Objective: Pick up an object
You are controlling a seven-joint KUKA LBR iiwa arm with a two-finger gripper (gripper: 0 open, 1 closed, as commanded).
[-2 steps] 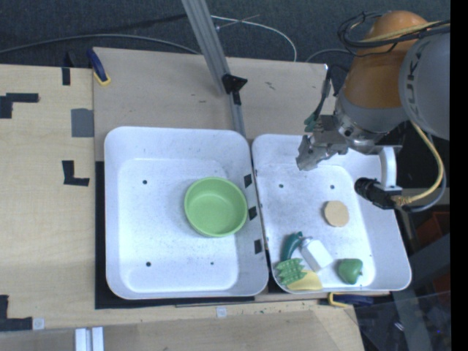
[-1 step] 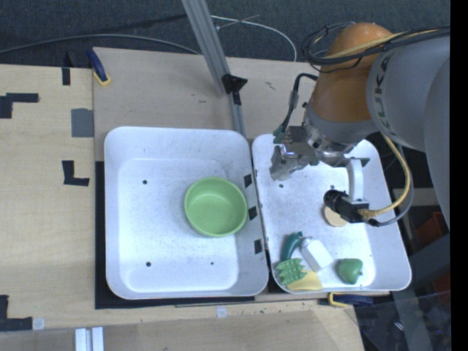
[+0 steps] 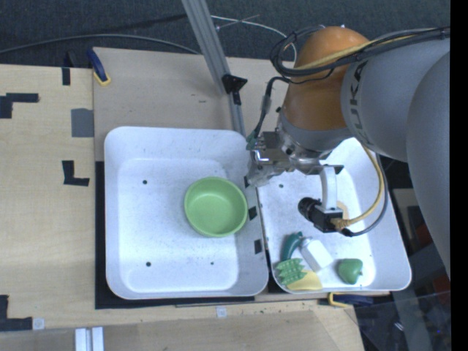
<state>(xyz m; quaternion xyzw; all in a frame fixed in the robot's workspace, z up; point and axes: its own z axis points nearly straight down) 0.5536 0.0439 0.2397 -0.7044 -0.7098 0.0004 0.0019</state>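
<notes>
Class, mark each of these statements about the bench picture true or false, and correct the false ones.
1. A green bowl sits in the left bin. True.
2. The bowl lies upside down. False: its opening faces up.
3. Small items are gathered at the near edge of the right bin. True.
4. The arm reaches over the left bin's far left corner. False: it hangs over the right bin, near the divide.
5. The small green piece rests inside the bowl. False: it lies in the right bin.
</notes>
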